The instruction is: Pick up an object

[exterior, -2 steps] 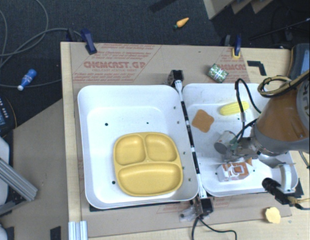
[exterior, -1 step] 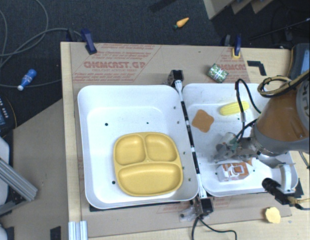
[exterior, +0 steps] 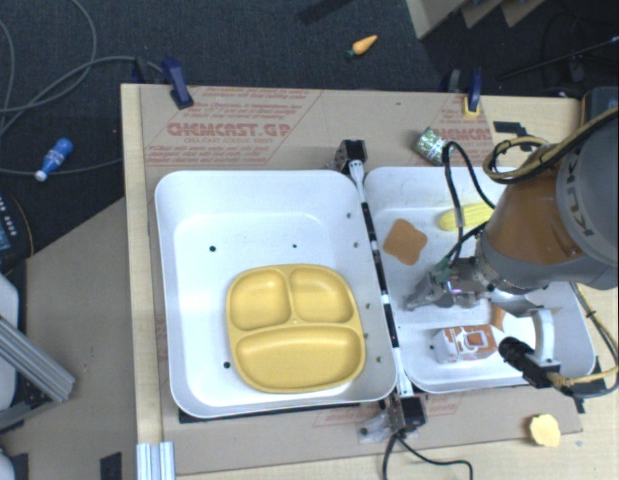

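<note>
- A small blue and white bottle (exterior: 55, 156) lies on the dark floor at the far left, well apart from the bench.
- The bench board (exterior: 239, 123) carries red printed lettering along its top part, with a blue clamp (exterior: 175, 81) at its upper left corner.
- The left bin (exterior: 179, 218) holds a yellow divided tray (exterior: 294, 326), which sits flat toward the bin's lower half, with two small compartments above one long one.
- A small orange object (exterior: 363, 44) lies on the floor beyond the top of the board.
- The right bin (exterior: 414, 183) touches the left bin along a dark seam.
- In the right bin's upper left area lies a flat orange-brown piece (exterior: 404, 241), apart from everything else.
- A yellow object (exterior: 463, 216), perhaps a corn cob, lies just right of that piece, partly behind a black cable.
- A small green and silver object (exterior: 429, 145) rests on the board just above the right bin.
- The gripper (exterior: 436, 290) sits low over the middle of the right bin; its dark metal parts blur together, so how far it is open cannot be told, and nothing is plainly seen in it.
- Just below the gripper lies a small white and orange packet (exterior: 466, 342), near the bin's lower edge.
- The grey arm (exterior: 534, 223) with its orange band fills the bin's right side.
- A yellow lump (exterior: 544, 429) sits on the board below the right bin.
</note>
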Available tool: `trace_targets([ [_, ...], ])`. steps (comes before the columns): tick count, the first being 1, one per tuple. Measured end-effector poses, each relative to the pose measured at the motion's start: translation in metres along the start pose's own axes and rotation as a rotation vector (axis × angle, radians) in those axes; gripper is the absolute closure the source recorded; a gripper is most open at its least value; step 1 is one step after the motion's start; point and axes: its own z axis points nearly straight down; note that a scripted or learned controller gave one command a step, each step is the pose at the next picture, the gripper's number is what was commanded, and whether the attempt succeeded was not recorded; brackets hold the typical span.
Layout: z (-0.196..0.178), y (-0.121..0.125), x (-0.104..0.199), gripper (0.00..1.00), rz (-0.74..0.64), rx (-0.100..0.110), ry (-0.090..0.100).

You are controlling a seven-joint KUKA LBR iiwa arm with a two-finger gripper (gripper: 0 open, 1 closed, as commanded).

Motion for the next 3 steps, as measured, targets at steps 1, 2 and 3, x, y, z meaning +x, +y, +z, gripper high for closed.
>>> trace_targets([
  [1,-0.001,0.045,-0.009,0.00,0.001,-0.003,-0.001],
  [2,-0.012,0.045,-0.009,1.00,0.003,-0.004,-0.001],
  [3,-0.107,0.090,0.056,1.00,-0.006,-0.011,0.002],
])
